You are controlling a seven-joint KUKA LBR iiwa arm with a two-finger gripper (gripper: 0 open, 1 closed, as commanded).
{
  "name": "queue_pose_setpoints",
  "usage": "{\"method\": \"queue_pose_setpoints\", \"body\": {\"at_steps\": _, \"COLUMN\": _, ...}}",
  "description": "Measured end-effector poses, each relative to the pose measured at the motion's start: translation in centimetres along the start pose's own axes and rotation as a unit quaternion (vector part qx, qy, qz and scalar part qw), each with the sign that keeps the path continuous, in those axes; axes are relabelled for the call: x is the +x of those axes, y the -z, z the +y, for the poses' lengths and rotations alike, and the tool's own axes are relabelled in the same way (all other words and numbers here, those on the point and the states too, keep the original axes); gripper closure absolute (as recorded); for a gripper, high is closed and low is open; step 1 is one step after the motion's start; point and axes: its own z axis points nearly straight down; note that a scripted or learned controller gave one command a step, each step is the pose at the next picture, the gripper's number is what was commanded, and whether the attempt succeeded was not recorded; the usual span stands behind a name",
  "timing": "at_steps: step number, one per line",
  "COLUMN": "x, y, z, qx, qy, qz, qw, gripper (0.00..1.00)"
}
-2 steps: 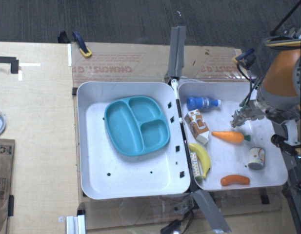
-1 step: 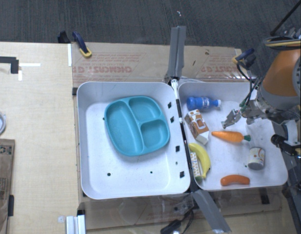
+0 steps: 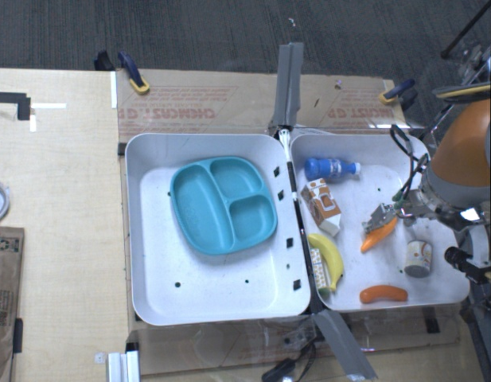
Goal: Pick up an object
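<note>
You see two white bins side by side at frame centre. The left bin (image 3: pixel 142 237) holds a blue divided plate (image 3: pixel 223 205), lying flat near its middle. The right bin (image 3: pixel 372 153) holds the loose objects: a blue bottle (image 3: pixel 331 168) on its side at upper left, a small carton (image 3: pixel 322 206) just below it, a banana (image 3: pixel 330 259) along the left wall, a sausage (image 3: pixel 383 294) near the lower edge, and a white cup (image 3: pixel 418 259) at lower right. The arm (image 3: pixel 465 146) enters from the right edge of the frame, orange band uppermost. Its gripper (image 3: pixel 383 218) sits low at mid-bin, touching the top of an orange carrot (image 3: pixel 378 235) that slants down to the left. You cannot tell whether the fingers are spread or pressed together, nor whether they pinch the carrot.
</note>
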Motion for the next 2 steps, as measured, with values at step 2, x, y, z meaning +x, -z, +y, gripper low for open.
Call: {"method": "queue_pose_setpoints", "body": {"at_steps": 2, "x": 8.1, "y": 11.3, "z": 2.7, "qx": 0.0, "qy": -0.081, "qz": 0.0, "qw": 0.9967, "gripper": 1.0}}
